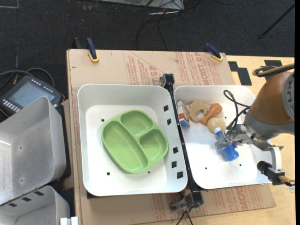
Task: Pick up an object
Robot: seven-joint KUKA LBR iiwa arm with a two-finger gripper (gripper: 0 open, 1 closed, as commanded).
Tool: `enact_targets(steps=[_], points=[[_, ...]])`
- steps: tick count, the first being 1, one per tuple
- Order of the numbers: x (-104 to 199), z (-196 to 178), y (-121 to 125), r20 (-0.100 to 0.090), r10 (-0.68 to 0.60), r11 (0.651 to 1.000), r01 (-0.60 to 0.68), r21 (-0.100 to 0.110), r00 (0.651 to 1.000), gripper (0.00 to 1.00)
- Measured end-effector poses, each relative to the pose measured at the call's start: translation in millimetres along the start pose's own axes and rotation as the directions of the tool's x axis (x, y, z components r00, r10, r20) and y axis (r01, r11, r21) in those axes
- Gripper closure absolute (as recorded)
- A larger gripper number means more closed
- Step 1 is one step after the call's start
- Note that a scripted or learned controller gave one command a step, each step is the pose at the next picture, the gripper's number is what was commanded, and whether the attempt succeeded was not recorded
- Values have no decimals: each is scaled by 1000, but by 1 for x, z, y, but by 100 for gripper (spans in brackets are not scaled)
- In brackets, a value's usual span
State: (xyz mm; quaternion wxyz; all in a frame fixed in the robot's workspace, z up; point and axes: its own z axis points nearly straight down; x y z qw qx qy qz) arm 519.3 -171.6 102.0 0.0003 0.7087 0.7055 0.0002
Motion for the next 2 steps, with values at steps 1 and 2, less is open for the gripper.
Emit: enact_targets(steps=[1,2], points=[[4,-46,-6,1,-5,1000,5,-3,1000,100],[3,-110,-4,2,-8,1000,8,-6,1000,100]])
